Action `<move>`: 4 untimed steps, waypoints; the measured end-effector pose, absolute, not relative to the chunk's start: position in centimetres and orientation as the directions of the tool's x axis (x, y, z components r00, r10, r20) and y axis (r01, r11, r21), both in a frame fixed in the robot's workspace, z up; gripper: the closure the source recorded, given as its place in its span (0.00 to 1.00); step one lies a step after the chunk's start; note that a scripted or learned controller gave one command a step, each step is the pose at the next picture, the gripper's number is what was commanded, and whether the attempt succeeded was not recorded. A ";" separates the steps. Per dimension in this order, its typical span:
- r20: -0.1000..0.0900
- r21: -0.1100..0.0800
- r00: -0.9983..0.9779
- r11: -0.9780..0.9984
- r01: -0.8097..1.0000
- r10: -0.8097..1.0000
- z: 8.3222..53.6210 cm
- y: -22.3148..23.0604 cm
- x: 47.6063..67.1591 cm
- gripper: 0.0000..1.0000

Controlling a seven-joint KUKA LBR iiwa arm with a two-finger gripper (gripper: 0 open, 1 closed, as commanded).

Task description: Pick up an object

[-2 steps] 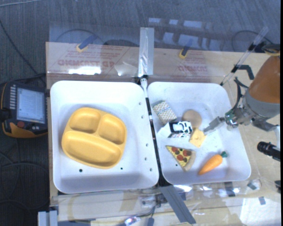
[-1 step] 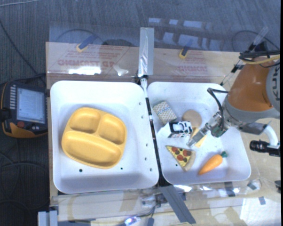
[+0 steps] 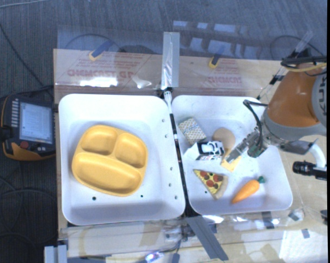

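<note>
Arm reached into the right bin, gripper low among the small items.

Two white bins filled mid-frame: the left bin (image 3: 66, 147) held a yellow divided tray (image 3: 110, 159); the right bin (image 3: 280, 196) held the clutter. The arm (image 3: 296, 106) came in from the right edge, its gripper (image 3: 243, 149) down at centre-right, just beside a yellow block (image 3: 231, 162); whether it was open or closed could not be told. Nearby lay a carrot (image 3: 245, 190), pizza slice (image 3: 211, 181), tan egg-shaped piece (image 3: 224, 138) and patterned pouch (image 3: 191, 129). This looked like the approach-and-grasp step; next it needed to close on the block, then lift straight up.
</note>
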State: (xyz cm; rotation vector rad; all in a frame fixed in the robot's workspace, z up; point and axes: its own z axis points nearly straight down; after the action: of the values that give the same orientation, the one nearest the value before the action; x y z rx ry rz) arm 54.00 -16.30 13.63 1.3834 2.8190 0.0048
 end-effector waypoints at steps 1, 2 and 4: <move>0.000 0.000 -0.373 0.373 0.928 0.928 21.9 -13.8 53.2 1.00; 0.000 0.000 -0.373 0.373 0.928 0.928 21.9 -13.9 53.2 0.00; -0.003 0.001 -0.857 0.857 0.515 0.515 19.1 -16.4 56.6 0.00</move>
State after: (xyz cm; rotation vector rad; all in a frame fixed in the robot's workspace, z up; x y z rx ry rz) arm 56.56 -16.42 19.08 0.8396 3.0246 -0.0003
